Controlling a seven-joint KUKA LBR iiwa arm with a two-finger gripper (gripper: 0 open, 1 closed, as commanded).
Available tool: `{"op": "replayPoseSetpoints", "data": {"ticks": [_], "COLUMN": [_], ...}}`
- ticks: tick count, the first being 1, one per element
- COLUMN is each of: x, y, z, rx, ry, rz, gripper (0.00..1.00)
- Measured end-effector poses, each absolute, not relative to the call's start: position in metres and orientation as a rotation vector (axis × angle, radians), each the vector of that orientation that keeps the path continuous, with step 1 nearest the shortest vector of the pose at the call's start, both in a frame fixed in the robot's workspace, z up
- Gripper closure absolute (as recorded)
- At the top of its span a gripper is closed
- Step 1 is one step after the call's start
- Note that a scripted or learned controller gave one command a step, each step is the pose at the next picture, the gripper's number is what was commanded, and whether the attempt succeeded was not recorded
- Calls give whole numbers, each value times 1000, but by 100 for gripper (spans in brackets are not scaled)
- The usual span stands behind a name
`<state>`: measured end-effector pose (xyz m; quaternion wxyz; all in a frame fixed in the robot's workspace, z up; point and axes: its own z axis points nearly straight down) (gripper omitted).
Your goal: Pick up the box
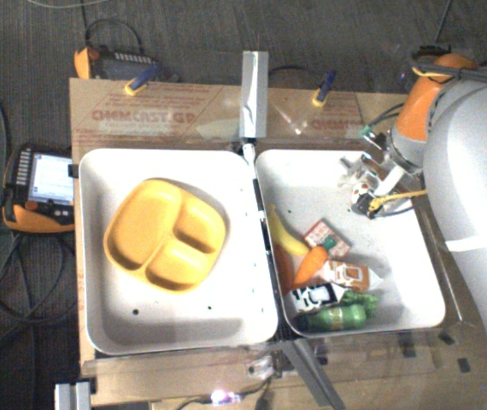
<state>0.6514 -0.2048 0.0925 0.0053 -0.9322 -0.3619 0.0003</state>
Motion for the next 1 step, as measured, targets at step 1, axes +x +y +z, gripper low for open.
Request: {"op": "replayPoseSetpoints", "data": {"ticks": [1], "x": [640], "y": [-119], "z": [110], "rx": [-3012], "ry": [-883], "rz": [8], "gripper": [0]}}
